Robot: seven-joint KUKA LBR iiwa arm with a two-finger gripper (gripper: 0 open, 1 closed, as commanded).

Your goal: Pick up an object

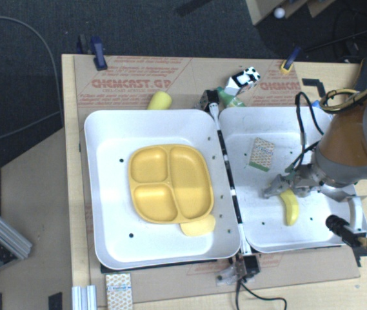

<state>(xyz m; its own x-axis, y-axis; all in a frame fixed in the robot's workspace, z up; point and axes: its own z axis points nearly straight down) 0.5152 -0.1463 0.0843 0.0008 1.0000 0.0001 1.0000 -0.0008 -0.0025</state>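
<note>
A yellow banana (291, 210) lies in the right bin (260, 237), near its front right. My gripper (287, 186) hangs right over the banana's upper end and touches or nearly touches it. The grey arm with its orange band (351, 137) reaches in from the right. A small green and white patterned packet (261, 154) lies flat further back in the same bin, apart from the gripper. In the left bin (106, 173) sits a yellow divided plate (170, 183), with a pale yellow piece (198, 227) poking out from under its front edge.
Behind the bins on the bench lie a yellow round object (160, 100) and a black and white toy (244, 78). Blue clamps (97, 51) hold the board at the back. A cable (306, 118) loops by the arm. A packet (119, 289) lies at the front edge.
</note>
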